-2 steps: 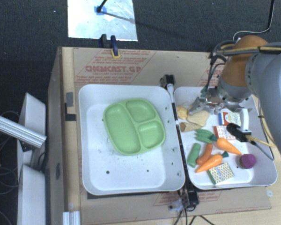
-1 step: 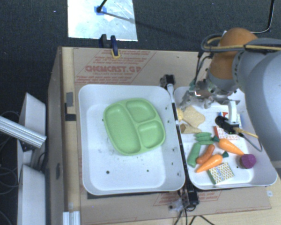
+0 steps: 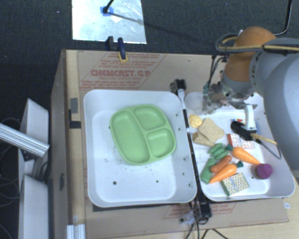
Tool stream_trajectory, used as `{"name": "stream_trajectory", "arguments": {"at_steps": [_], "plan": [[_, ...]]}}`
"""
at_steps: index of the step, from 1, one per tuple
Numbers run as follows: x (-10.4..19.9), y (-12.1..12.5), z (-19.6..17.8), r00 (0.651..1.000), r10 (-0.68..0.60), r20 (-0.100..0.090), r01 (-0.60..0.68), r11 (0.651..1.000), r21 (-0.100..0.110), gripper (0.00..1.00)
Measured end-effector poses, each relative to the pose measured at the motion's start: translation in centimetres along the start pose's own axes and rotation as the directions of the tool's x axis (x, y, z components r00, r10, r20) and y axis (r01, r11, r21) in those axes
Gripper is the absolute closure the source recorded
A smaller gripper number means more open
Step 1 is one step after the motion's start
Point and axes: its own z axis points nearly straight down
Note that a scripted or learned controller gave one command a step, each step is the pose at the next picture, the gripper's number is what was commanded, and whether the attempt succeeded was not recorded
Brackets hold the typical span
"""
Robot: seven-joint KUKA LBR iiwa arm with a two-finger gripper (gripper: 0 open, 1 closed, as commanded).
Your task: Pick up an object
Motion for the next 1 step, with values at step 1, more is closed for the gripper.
{"name": "stream_trajectory", "arguments": {"at_steps": [1], "plan": [[0.00, -0.01, 0.01, 1.000, -0.001, 0.000, 0.001, 1.000, 0.000, 0.00]]}}
